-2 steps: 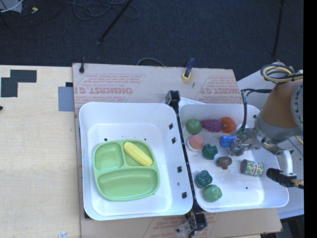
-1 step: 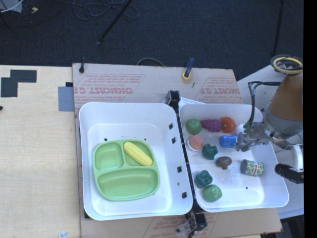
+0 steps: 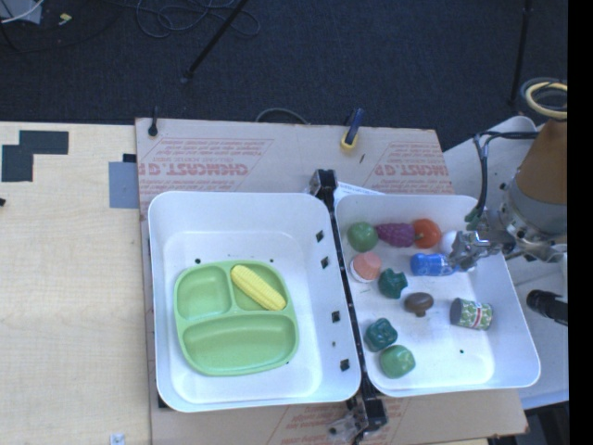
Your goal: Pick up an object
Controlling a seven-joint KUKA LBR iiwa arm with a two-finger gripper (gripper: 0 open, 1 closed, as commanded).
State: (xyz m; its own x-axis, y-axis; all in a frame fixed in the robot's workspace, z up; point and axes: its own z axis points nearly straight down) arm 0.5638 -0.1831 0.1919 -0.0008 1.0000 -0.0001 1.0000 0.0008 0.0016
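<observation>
Blue plastic cylinder (image 3: 428, 265) lies in the right white bin (image 3: 500, 364), near its upper middle, just below an orange ball (image 3: 426, 233) and a purple grape cluster (image 3: 397, 235). Reaching in from the right, the grey arm's gripper (image 3: 460, 253) sits low, touching the cylinder's right end; its state cannot be made out.
</observation>
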